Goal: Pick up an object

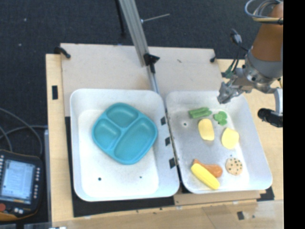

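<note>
camera view: arm [265, 46] above right bin [252, 123] rim

Grey arm [261, 63], orange band, dark cables, grey tool [225, 97]

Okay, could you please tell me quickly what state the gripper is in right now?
Gripper: open or closed cannot be told from this view; it sits above the far edge of the right shallow white bin, near the green bean-shaped toy, with nothing visibly held.

2 bins, 1 tray, 7 food pieces

2 white bins [81, 185] [259, 175]; 1 blue tray [125, 133]; 2 green pieces [199, 112] [220, 118], 3 yellow pieces [206, 129] [230, 138] [205, 176], 1 orange piece [213, 168], 1 cookie [234, 166].
</note>
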`<state>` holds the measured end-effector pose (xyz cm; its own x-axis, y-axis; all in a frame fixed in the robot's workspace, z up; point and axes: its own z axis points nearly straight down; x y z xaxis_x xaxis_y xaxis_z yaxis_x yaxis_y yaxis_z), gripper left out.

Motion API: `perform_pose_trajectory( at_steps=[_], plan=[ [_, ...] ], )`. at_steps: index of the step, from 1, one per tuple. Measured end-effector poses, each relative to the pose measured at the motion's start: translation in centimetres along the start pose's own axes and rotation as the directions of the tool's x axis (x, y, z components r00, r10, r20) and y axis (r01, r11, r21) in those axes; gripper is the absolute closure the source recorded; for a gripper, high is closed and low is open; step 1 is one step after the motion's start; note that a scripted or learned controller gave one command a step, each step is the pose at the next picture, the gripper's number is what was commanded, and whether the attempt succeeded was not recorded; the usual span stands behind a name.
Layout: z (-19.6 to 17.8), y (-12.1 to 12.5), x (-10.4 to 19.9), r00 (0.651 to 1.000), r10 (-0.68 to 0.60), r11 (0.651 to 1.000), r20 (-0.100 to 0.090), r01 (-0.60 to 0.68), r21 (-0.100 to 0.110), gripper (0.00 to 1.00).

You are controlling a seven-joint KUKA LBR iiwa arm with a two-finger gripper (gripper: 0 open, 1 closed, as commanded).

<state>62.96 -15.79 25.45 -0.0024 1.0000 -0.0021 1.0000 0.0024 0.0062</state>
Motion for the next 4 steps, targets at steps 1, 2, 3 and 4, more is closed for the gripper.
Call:
perform_pose_trajectory(
  at_steps=[1,2,3,4],
  plan=[
    [-0.2,0.0,4.3,1.000,-0.003,1.000,-0.002,0.003,0.005,1.00],
    [1.2,0.2,9.5,1.000,-0.004,1.000,-0.003,0.004,0.007,1.00],
    [1.8,1.0,15.4,1.000,-0.005,1.000,-0.003,0.005,0.005,1.00],
    [2.4,0.8,20.0,1.000,-0.004,1.000,-0.003,0.004,0.008,1.00]
  ],
)
